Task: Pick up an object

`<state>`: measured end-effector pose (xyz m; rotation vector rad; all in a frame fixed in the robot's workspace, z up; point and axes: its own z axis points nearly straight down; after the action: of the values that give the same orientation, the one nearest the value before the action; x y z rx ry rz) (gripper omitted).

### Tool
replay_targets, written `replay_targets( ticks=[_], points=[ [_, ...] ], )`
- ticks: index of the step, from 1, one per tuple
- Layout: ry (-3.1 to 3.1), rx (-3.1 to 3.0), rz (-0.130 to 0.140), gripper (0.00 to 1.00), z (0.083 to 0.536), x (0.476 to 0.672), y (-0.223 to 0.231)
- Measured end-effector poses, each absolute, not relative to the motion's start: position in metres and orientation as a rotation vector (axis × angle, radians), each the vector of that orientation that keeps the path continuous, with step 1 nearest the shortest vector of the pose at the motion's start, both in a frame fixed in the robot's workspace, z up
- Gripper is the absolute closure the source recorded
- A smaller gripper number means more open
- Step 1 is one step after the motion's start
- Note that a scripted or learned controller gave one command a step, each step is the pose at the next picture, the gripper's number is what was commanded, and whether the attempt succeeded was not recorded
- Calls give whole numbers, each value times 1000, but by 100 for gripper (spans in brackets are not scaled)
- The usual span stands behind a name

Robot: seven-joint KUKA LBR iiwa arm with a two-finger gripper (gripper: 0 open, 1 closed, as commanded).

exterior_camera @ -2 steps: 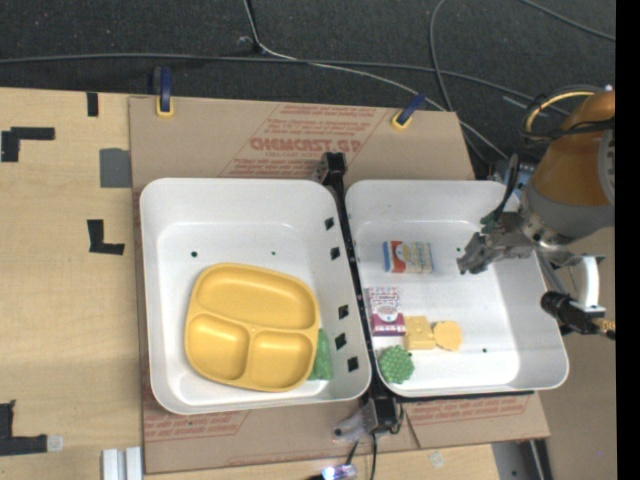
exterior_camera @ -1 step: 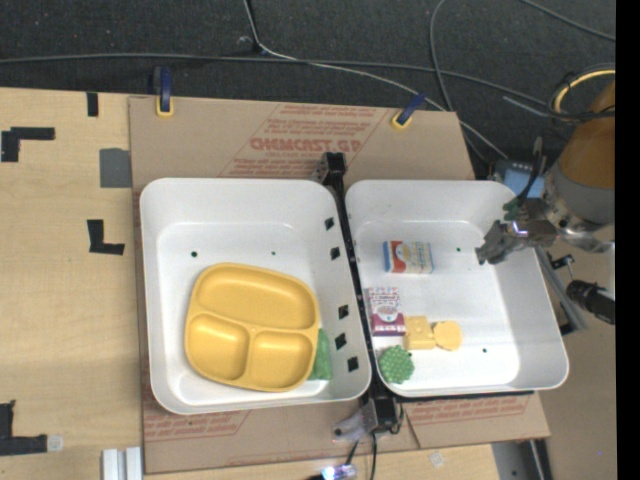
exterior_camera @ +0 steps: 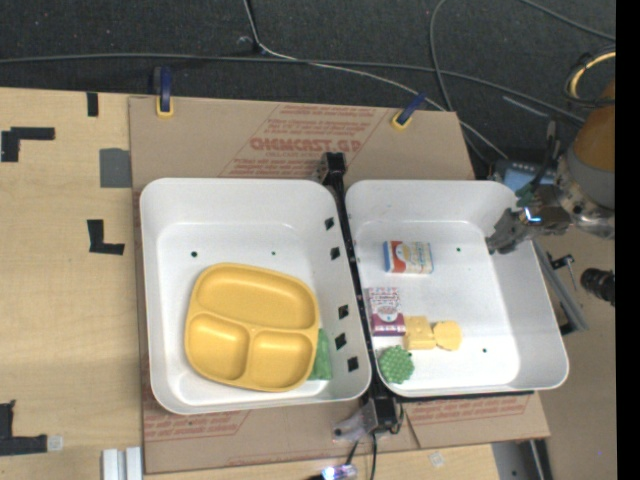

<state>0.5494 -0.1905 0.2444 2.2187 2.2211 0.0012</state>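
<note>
a flat sheet of brown cardboard printed with red lettering (exterior_camera: 300,138) lies under both bins, held at its far edge by two small clamps with blue handles (exterior_camera: 163,90).

the left shallow white plastic bin (exterior_camera: 160,268) holds a yellow moulded plastic tray with three compartments (exterior_camera: 253,325), lying flat in the near half of the bin. a green soft item (exterior_camera: 322,356) is wedged between the tray's right edge and the bin's right wall, partly hidden by the tray.

the right shallow white plastic bin (exterior_camera: 520,318) sits just beside the left one, the two rims touching along a black divider strip (exterior_camera: 345,288). contents, all toward its left half:
- a small white box with a red and blue label (exterior_camera: 407,257), lying flat near the middle of the bin.
- a small flat packet with a dark red and white print (exterior_camera: 385,309), just nearer than the box.
- a yellow block-shaped toy piece (exterior_camera: 432,334), touching the packet's near right corner.
- a green round knobbly toy (exterior_camera: 397,365), just beside the yellow piece, near the bin's near wall.

the grey arm's orange band (exterior_camera: 598,140) shows at the right edge. the two-finger gripper (exterior_camera: 508,230) hovers over the right bin's far right rim, well apart from every object; nothing is seen between its fingers, and whether they are apart or together cannot be told.
</note>
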Motion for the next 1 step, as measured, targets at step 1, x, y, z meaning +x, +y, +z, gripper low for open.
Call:
replay_targets(
  ticks=[1],
  points=[
    [2228, 2217, 1, 100, 238, 563, -149]
  ],
)
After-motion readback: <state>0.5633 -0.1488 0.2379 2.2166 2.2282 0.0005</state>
